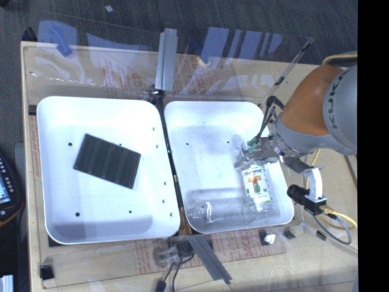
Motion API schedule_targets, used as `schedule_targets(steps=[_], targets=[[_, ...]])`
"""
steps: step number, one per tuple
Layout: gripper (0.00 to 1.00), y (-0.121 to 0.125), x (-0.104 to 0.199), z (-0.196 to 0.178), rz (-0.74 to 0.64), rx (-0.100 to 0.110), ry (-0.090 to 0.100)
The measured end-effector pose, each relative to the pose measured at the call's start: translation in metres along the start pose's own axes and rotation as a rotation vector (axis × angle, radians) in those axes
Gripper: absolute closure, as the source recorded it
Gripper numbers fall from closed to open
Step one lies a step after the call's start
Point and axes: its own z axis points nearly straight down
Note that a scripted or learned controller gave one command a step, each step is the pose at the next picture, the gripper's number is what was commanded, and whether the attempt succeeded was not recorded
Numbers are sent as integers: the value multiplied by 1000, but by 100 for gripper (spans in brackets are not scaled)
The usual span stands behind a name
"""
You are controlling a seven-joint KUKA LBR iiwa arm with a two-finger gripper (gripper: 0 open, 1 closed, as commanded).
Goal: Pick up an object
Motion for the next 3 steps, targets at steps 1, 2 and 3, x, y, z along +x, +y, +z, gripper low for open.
schedule_targets(steps=[1,2,3], targets=[[0,0,0,0,-1,0,0],[0,8,0,31,-35,0,0],[0,-11,1,13,-60,-1,2]])
